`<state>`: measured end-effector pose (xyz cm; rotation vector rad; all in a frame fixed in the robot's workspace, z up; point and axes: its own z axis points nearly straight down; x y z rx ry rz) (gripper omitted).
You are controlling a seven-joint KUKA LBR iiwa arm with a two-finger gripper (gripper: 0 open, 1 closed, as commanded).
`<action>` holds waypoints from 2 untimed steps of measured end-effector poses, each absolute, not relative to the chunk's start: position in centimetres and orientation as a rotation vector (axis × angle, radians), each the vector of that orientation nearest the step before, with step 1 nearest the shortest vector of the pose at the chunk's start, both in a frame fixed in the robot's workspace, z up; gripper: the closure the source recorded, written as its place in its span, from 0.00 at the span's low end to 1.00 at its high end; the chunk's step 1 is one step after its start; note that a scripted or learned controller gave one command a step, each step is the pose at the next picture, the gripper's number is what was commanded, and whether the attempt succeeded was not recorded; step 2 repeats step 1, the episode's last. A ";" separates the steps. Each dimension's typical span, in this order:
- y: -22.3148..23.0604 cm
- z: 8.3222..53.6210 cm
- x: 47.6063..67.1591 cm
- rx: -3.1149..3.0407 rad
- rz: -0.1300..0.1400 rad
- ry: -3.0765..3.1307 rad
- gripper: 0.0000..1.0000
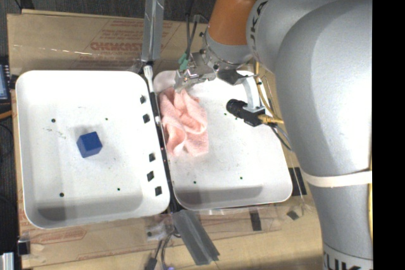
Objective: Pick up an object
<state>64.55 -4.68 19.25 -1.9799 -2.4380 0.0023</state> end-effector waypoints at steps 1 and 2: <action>-4.7 19.2 64.5 -1.980 0.002 -2.437 0.00; -4.7 19.2 64.5 -1.980 0.002 -2.437 0.00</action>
